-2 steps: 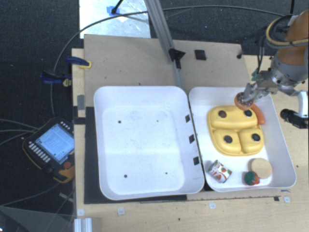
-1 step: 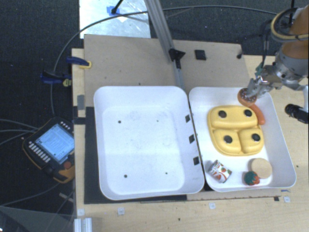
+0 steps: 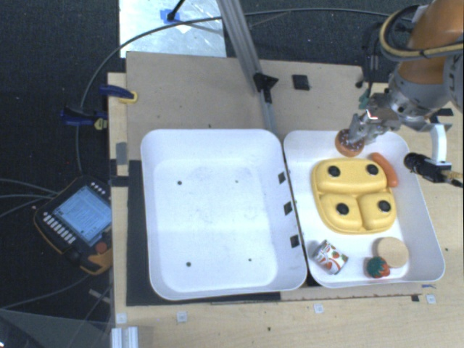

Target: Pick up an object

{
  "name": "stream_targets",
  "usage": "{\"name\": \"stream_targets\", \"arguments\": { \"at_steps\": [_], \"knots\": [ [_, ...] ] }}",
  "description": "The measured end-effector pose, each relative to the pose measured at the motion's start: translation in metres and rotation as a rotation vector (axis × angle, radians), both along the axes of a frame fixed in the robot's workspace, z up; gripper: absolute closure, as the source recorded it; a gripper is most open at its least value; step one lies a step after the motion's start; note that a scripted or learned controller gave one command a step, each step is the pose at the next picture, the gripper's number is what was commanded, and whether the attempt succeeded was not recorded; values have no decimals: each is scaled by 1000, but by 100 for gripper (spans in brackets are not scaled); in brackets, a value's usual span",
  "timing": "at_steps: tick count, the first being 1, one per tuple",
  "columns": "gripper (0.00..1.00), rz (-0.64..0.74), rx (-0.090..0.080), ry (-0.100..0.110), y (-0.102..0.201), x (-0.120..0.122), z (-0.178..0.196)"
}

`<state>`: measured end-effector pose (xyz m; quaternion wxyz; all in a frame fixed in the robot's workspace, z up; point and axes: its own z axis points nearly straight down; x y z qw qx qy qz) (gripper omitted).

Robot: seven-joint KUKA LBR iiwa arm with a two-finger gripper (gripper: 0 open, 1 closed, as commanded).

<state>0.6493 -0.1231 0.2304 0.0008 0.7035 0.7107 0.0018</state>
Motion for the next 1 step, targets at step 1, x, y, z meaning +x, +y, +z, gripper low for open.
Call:
{"name": "stream_targets", "arguments": {
  "at_steps": [1],
  "knots": [
    [100,0,0,3,60,-4,-9]
  ]
}}
